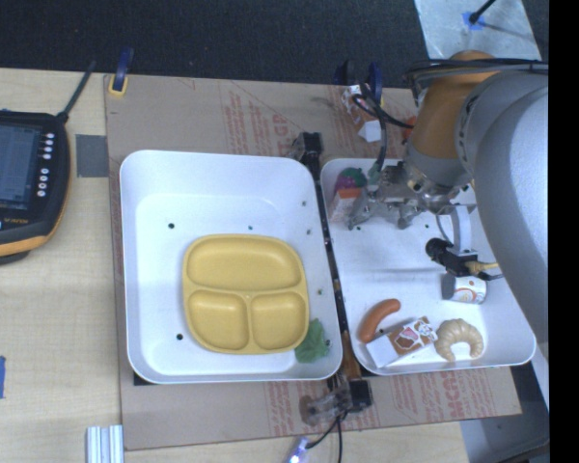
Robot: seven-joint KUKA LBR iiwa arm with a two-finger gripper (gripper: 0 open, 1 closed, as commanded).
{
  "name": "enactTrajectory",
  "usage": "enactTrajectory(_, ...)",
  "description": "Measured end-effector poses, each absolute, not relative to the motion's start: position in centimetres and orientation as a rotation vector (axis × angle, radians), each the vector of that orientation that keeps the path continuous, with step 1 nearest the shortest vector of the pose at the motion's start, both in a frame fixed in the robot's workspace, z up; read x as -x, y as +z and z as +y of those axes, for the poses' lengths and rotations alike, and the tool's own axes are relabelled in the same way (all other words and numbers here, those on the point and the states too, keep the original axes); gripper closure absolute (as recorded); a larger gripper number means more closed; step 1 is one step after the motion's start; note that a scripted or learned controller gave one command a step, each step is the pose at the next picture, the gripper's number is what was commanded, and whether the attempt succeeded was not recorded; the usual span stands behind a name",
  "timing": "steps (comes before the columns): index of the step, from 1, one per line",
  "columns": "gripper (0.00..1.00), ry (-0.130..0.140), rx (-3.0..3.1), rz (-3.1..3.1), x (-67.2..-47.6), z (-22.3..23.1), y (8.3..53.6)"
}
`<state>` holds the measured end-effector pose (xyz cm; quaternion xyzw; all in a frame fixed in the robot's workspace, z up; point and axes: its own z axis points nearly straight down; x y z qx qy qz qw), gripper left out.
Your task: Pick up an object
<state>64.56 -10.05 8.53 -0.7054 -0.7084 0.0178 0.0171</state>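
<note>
Here: a small multicoloured object (347,183), purple, green and red, sits in the far left corner of the right bin (396,270), just beside my gripper (379,218). My fingers stand spread apart over bare bin floor, nothing between them. Along the bin's near edge, in a row: sausage (378,318), printed packet (411,339), croissant (460,339). Left bin (154,222) holds a yellow divided plate (246,292); a green broccoli piece (314,341) sits at its near right corner. Control pendant (14,183) lies on the bench, far left.

You have a divided tray (246,292) lying in the left bin (154,191). A small leafy piece (314,342) touches the tray's near right corner. Farther right of the tray, in the right bin (386,258), lie a sausage (378,318), a packet (410,340) and a croissant (460,339).
</note>
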Motion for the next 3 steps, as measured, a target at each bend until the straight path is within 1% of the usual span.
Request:
enactTrajectory(2, 0.0, 0.052, 2.191, -2.204, -64.7, -9.7, 8.6)
enactTrajectory(3, 0.0, 0.004, 2.22, -2.222, -65.6, -17.7, 9.2)
